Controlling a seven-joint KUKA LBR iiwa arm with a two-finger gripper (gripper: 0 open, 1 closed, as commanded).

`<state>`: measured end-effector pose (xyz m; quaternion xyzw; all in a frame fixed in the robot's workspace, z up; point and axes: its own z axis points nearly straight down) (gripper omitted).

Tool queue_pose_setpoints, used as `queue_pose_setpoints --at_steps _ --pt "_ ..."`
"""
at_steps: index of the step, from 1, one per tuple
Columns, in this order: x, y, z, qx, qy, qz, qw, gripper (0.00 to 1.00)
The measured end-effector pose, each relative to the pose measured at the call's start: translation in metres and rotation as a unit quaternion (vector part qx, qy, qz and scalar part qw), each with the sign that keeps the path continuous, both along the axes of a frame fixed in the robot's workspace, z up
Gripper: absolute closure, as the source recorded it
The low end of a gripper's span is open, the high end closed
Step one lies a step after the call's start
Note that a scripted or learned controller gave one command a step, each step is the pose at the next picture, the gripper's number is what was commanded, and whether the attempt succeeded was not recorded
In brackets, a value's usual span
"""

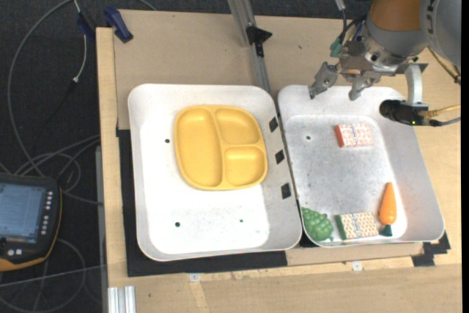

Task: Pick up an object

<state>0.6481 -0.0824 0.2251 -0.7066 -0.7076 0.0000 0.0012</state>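
Gripper (340,84) hovers above right bin (322,157) far rim, fingers apart, nothing held. Approach step. Patterned red-white block (354,135) just beyond, inside bin; next move: descend onto it.

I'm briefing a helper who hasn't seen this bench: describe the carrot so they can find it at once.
Start at the right-hand white bin, the one without the yellow tray. Go to its near right corner, where three small items lie along the front edge. The carrot is the rightmost, a slim orange toy with a green tip, beside a patterned box and a green bumpy piece.
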Motion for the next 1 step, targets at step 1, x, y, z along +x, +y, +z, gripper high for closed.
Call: queue_pose_setpoints --at_steps 1 --pt "0.0000 -0.0001 0.0000 -0.0002 0.000 0.000 1.0000 0.00"
